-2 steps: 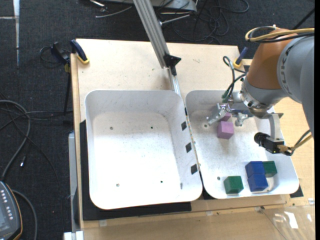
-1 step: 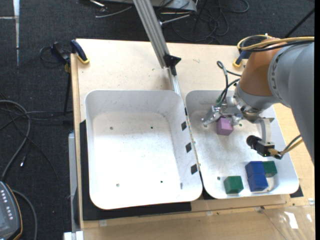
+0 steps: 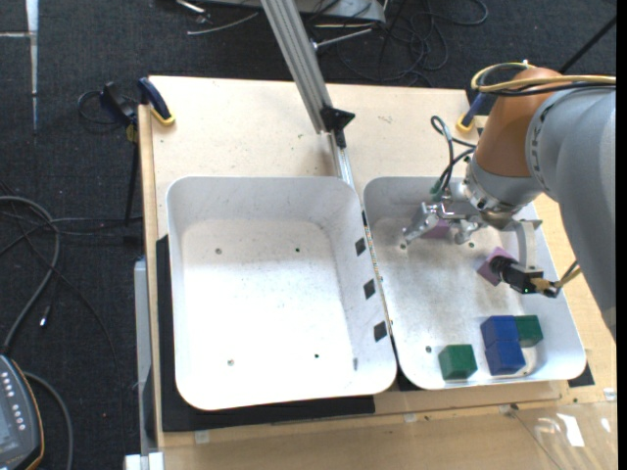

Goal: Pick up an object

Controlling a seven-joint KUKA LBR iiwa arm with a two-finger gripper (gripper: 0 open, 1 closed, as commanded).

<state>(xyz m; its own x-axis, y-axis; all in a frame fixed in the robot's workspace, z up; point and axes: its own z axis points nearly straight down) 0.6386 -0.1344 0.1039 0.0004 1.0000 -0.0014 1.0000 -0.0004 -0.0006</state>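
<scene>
Camera view | fingers (image 3: 438,225) pinch small purple block (image 3: 458,229) over right bin (image 3: 411,292); state uncertain

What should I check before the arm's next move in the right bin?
1. End effector inside the right bin: ok.
2. Object held: cannot tell; purple shows beside it, but no clear grasp.
3. Targets available: ok; green block, blue block and a second green block sit near the bin's front edge.
4. Purple piece free to pick: cannot tell; the arm partly covers it.
5. Blue block separated from neighbours: not ok; the second green block is tight against it.
</scene>
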